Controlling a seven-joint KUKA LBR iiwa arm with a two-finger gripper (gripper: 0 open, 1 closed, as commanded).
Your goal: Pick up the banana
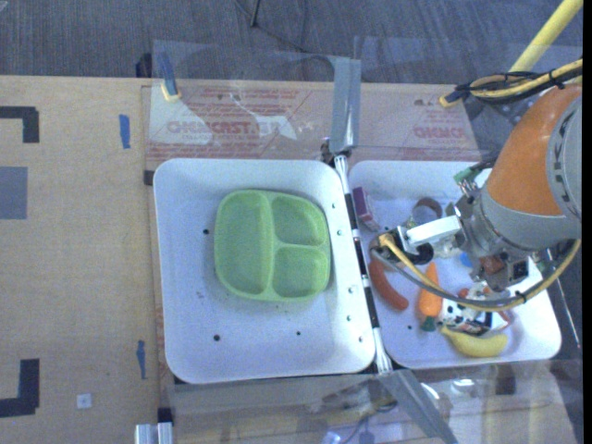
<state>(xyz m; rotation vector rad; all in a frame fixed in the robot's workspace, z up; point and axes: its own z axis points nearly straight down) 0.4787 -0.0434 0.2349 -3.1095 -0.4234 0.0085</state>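
We're at the approach step: the curved yellow banana [478, 343] lies at the near edge of the right shallow white bin [546, 340], just beside an orange carrot-like piece [428, 302], w/ the gripper [472, 317] low over it, grip state unclear, so next we'd need a centred close.

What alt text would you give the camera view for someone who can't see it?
A grey and orange arm reaches over the right bin, above a banana, carrot and red chilli. The left bin holds a green divided plate.
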